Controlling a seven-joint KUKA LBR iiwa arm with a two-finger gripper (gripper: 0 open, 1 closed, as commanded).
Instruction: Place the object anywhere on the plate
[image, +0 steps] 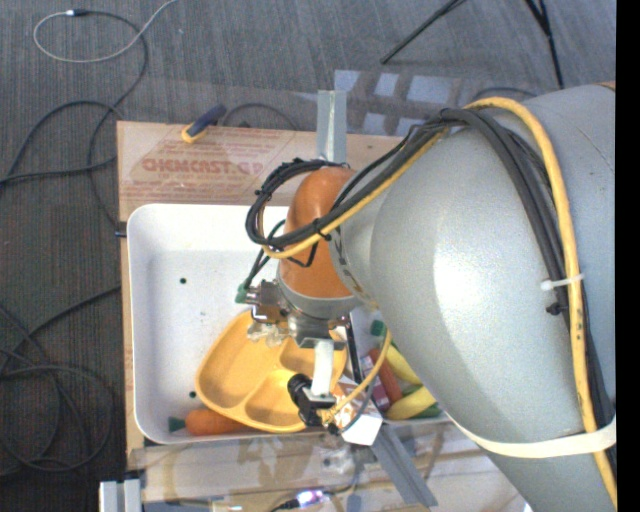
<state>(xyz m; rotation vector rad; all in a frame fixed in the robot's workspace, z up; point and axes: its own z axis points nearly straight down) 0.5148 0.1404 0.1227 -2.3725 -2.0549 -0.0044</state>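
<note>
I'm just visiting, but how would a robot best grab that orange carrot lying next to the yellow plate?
Probably by the exposed middle of the carrot, coming straight down and closing across its narrow width. It lies flat in the white bin, right end under the rim of the yellow plate, bin wall close alongside, so a sideways approach looks blocked.

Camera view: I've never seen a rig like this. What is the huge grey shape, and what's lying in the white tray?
One camera fixed above the bench looks down at a slant. The grey shape is a robot arm reaching in from the right; the orange band sits above its wrist. At its tip is the pincer, hanging over a yellow plate that lies in a white bin. An orange carrot-like item lies beside the plate at the bin's near edge. Yellow and red pieces peek out from under the arm. Whether the pincer holds anything cannot be seen.
</note>
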